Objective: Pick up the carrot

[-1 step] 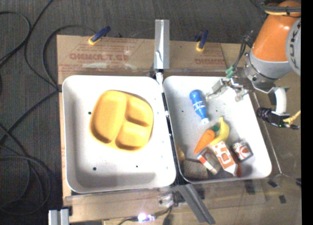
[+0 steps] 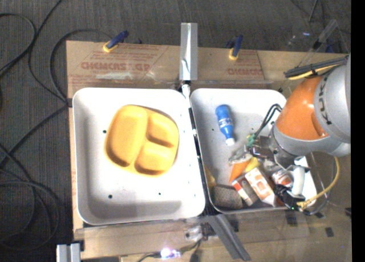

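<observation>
- Carrot is seen as an orange wedge in the right bin, near the middle of its lower half, just beside the cluster of clutter under the arm
- Its upper end is partly covered by the end effector, so contact between the two cannot be judged
- The end effector is lowered into the right bin directly above the carrot's upper end; whether it is released or clenched cannot be told, since that part is dark and tangled with cables
- The arm is seen reaching in from the right, its orange band lying over the right bin's right edge
- A blue bottle with a white cap is laid in the upper middle of the right bin, apart from the carrot
- A box with orange and white print is set just right of the carrot, tilted
- A dark sponge-like block is placed at the right bin's lower left corner, below the carrot
- A yellow tray with three compartments is set in the left bin
- Both bins are carried side by side on a brown tabletop, which is held by blue and yellow clamps at its far edge
</observation>
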`<action>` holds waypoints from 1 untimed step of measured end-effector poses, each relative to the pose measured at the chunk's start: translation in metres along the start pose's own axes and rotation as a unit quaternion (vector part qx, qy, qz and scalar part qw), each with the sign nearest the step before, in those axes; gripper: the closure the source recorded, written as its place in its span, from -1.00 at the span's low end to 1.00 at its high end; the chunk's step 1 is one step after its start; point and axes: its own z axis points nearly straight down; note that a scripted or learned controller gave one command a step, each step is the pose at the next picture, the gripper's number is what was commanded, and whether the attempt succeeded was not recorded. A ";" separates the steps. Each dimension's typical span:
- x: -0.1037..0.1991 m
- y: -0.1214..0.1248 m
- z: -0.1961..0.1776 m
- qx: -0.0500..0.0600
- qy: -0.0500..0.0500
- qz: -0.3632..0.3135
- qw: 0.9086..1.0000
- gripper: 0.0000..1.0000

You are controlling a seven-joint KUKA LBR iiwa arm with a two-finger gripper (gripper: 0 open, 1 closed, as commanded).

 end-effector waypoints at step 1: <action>0.000 0.001 -0.010 0.000 0.000 0.000 1.000 1.00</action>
